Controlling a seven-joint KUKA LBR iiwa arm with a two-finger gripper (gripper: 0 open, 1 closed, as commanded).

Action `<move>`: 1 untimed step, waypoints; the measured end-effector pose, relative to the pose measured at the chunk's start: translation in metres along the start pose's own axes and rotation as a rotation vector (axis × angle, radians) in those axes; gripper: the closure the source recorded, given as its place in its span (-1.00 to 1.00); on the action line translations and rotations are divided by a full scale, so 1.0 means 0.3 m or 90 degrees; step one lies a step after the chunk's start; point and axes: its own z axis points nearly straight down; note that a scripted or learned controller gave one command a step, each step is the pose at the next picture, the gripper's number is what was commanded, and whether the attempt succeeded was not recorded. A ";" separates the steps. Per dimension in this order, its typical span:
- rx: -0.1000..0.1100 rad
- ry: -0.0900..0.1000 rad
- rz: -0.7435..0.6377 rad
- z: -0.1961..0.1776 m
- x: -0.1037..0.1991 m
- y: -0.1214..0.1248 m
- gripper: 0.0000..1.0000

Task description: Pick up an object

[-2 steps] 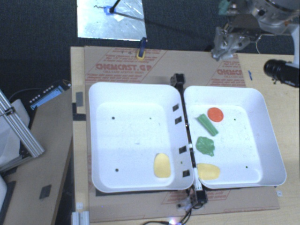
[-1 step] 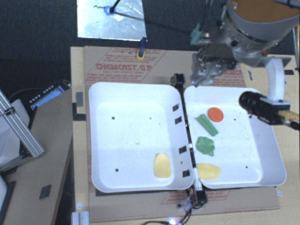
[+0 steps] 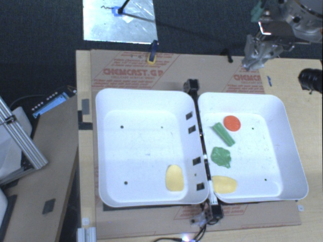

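The left bin (image 3: pixel 131 120) holds one pale yellow piece (image 3: pixel 174 178) near its front right corner. In the right bin (image 3: pixel 282 135) lie a yellow piece (image 3: pixel 223 184), a green lump (image 3: pixel 221 157), a green stick (image 3: pixel 222 134) and an orange disc (image 3: pixel 231 123). The gripper (image 3: pixel 256 59) hangs above the bench behind the right bin, gripping nothing; how far apart its fingers are I cannot tell.

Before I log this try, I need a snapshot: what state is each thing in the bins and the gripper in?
Gripper: raised beyond the right bin's far edge, holding nothing.
Orange disc: flat in right bin.
Green stick: flat, beside the disc.
Green lump: resting, untouched.
Yellow piece: right bin, near corner.
Yellow oval: left bin, near edge.
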 end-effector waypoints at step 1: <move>0.012 0.001 -0.004 0.511 -0.044 -0.193 1.00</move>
